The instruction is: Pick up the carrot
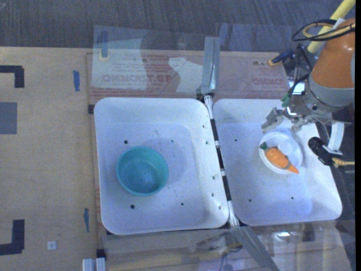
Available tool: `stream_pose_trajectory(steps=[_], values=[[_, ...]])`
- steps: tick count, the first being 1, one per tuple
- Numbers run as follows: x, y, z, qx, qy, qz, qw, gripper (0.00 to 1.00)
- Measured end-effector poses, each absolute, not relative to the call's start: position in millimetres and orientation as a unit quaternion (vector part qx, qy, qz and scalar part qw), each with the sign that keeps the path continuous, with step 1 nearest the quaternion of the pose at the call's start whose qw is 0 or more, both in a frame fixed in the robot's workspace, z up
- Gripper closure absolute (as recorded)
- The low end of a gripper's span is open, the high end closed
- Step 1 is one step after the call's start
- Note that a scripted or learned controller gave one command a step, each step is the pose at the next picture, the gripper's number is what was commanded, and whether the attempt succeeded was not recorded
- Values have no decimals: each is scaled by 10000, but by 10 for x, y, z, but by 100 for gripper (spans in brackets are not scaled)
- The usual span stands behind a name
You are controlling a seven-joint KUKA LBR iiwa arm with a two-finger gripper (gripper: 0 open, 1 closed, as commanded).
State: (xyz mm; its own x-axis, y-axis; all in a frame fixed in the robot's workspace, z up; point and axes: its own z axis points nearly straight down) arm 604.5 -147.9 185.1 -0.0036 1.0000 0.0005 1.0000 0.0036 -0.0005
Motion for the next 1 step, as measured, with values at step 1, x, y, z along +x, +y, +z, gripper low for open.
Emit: stream_pose_trajectory(steps=[1], values=[[5796,-1552,1053,-6872,-7264,-15,-25,0]])
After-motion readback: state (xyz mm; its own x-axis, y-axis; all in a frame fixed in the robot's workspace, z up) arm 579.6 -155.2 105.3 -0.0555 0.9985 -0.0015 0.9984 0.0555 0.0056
